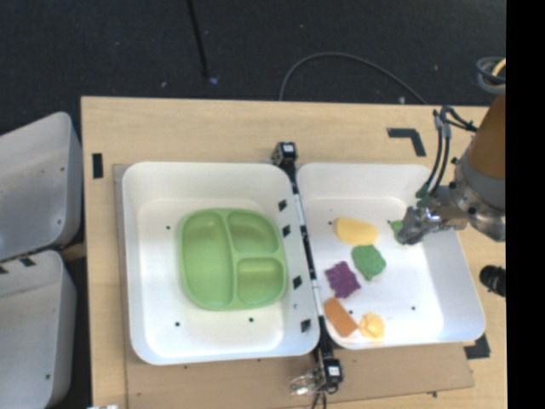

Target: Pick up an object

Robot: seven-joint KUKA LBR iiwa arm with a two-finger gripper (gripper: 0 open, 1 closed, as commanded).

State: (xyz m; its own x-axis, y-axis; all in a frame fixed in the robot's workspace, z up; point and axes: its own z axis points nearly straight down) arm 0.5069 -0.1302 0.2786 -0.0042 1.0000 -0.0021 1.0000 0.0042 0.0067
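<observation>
1. Camera view, bench: light wooden benchtop (204, 130) carries two shallow white plastic bins side by side, the left bin (140, 228) and the right bin (443, 301). Their inner rims meet along a black clipped seam down the middle.
2. Left bin: holds a light green plastic divided plate (232, 258) with three compartments, roughly centred. There is a bare white floor margin on all four sides of it, widest toward the left wall.
3. Right bin, contents cluster in the left half:
   - yellow oblong soft piece (355, 230), uppermost
   - green lumpy piece (370, 262), just below it, nearly touching
   - purple blocky piece (341, 279), left of the green one, near the seam wall
   - orange wedge-like piece (340, 317), close against the lower left corner rim
   - small pale yellow crumpled piece (372, 325), just beside the orange one, near the bottom rim
4. Right half and lower right of that bin floor are open white surface; the top strip is also open.
5. Grey arm with orange band (487, 156) enters from the right, over the bin's right rim.
6. Two-finger gripper (410, 229) sits low at the bin's upper right, just right of the yellow piece and apart from it. A small green bit shows at its tip, possibly a separate item; too blurred to confirm. Claw state: cannot tell.
</observation>
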